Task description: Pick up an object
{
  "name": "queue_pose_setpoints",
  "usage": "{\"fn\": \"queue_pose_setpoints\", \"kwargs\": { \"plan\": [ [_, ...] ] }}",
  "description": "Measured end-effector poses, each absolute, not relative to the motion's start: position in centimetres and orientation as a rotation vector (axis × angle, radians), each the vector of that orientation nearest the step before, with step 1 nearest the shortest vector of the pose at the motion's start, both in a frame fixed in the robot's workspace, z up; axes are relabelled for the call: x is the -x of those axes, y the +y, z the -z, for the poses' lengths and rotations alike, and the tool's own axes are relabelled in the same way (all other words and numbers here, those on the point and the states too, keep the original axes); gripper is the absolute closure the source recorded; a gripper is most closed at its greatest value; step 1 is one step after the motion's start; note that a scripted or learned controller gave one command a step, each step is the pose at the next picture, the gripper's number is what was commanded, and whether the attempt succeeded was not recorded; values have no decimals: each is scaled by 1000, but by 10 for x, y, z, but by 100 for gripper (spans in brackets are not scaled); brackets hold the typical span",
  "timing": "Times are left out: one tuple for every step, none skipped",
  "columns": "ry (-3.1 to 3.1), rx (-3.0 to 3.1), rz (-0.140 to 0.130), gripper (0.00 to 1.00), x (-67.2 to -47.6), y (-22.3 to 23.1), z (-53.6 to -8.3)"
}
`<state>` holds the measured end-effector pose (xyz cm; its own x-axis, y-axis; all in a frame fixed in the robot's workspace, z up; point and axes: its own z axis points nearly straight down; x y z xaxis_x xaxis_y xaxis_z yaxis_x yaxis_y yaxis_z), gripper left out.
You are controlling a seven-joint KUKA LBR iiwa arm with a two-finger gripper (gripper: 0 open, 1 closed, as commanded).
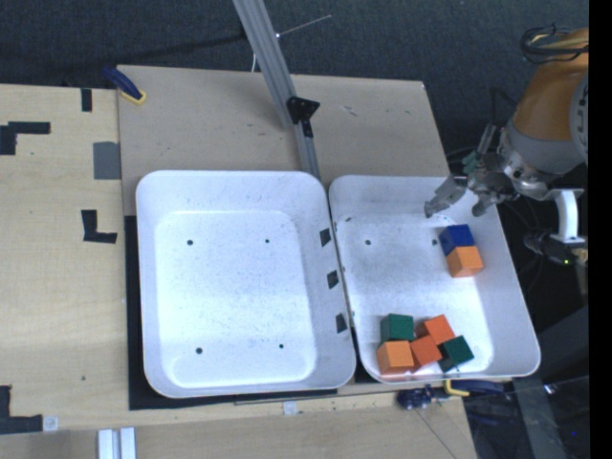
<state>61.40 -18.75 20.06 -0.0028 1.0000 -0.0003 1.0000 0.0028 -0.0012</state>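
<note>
Where visible, blue block (pixel 457 236) below tool (pixel 460 199).

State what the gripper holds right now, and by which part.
Nothing is held. The gripper hangs open above the right bin, just up from the blue block.

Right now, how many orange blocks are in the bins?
3, all in the right bin: one touching the blue block near the claw, two in the near-corner cluster with the green blocks. Others could be hidden underneath.
</note>
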Motion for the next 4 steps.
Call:
{"fn": "queue_pose_setpoints", "kwargs": {
  "plan": [
    [-2224, 2218, -3, 0, -614, -188, -201],
    [-2220, 2214, -8, 0, -610, -180, -138],
    [-2230, 2222, 6, 0, -613, -180, -119],
    [-2227, 2216, 2, 100, -611, -178, -125]
  ]
}}
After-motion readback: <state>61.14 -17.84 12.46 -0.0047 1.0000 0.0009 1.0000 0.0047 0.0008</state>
